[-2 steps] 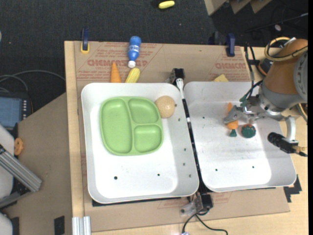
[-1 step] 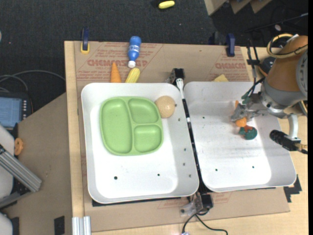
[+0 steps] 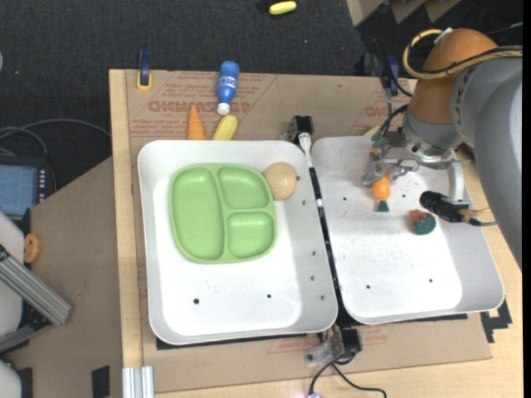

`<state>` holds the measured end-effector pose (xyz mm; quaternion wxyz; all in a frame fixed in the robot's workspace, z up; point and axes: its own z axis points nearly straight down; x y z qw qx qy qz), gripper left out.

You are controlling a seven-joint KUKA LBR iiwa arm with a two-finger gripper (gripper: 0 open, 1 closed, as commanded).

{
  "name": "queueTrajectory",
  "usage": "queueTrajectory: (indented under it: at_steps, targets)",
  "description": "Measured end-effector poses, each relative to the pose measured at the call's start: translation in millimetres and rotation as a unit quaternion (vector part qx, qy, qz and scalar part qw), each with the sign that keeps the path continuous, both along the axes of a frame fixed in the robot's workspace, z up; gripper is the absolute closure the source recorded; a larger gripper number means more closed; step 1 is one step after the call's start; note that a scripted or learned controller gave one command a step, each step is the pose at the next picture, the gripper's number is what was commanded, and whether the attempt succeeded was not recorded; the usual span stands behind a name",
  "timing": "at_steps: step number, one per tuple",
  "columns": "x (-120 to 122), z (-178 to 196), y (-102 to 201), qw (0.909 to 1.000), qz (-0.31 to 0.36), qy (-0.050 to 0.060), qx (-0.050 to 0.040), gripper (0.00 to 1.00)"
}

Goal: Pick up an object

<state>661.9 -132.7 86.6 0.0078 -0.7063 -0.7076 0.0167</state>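
Seemingly light, hard and smooth enough to slip, the small orange ball (image 3: pixel 381 189) sat in the right bin (image 3: pixel 415 288) pinched across its middle by the gripper (image 3: pixel 381 182).

Dark grey carpet floor (image 3: pixel 124 15) surrounds bench on far and left sides. Yellow item (image 3: pixel 283 8) lies on carpet, well beyond fingers. Cardboard sheet (image 3: pixel 274 98) with red print covers bench top. Black cables (image 3: pixel 50 135) trail across floor far left of fingers. Aluminium rail (image 3: pixel 33 288) at lower left. Light even, shadows soft.
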Motion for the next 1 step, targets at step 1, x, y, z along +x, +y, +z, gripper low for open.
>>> queueTrajectory:
  at_steps: [1]
  targets:
    - [-32.3, 105.3, 100.0, 0.9997, 0.003, -0.021, 0.008, 1.0]
